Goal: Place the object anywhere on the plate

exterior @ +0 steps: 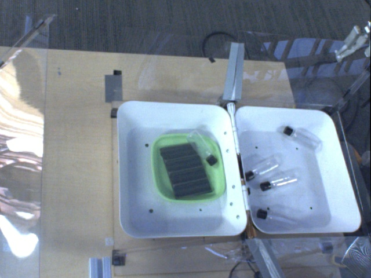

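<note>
Presently, hand: state cannot be told | task's thing: clear vial with black cap lies on green plate, in left bin, beside dark ridged block, long axis slanting, cap toward right bin | judged: placement looks done | four more vials lie in right bin.

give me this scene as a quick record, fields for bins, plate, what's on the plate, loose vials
bins: two shallow white bins side by side, left bin, right bin
plate: green plate, square with rounded corners, in the left bin
on plate: dark ribbed block; one clear vial with black cap lying at the plate's upper right edge
loose vials: four clear black-capped vials in the right bin
</note>
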Robot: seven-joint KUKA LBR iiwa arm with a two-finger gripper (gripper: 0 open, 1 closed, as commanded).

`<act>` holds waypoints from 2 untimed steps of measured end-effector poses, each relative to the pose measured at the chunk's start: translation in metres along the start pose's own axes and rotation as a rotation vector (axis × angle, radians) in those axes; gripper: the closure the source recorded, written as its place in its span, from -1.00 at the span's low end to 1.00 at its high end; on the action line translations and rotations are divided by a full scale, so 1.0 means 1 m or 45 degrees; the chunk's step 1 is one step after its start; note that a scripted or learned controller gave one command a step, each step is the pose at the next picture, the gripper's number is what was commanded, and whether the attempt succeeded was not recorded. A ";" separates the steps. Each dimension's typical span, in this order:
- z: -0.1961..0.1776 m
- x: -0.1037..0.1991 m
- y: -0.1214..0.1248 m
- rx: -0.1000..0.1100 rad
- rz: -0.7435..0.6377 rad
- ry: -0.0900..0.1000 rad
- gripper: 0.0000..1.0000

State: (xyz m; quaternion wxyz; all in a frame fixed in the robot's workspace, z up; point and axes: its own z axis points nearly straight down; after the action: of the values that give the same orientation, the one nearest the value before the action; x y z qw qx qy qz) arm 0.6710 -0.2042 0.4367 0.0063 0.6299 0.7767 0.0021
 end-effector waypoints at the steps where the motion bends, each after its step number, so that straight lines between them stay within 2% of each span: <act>1: 0.089 0.001 -0.001 0.010 -0.003 0.005 -1.00; 2: 0.097 0.001 -0.001 0.007 0.063 0.005 -1.00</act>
State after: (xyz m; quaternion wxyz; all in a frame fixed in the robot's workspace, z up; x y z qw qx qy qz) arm 0.6709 -0.2042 0.3392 0.0031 0.6489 0.7609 0.0013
